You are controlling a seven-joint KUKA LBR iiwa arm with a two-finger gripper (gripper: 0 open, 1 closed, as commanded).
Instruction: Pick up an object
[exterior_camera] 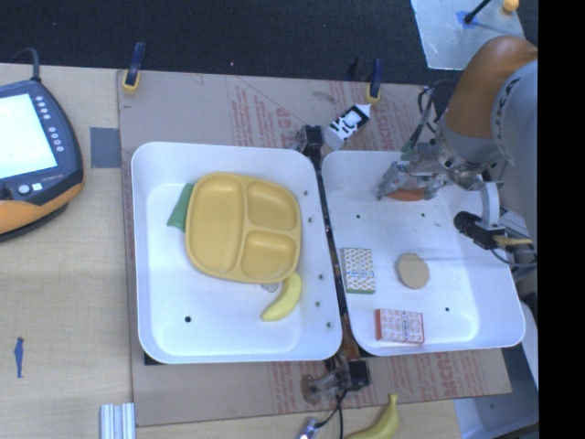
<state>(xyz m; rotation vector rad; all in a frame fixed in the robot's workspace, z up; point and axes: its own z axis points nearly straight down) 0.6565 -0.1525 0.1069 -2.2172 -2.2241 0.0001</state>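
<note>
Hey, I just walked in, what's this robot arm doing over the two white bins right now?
The grey arm reaches in from the right, and its claw is down at the far end of the right bin, right at an orange object; whether it grips it is unclear. Lying untouched in that bin are a patterned card, a round tan cookie and a small red box. The left bin holds a yellow divided tray, a banana and something green under the tray.

My table (64, 282) is pale wood under a brown cardboard sheet (238, 108) held by clamps (133, 66); beyond lies dark carpeted floor (228, 12).
</note>
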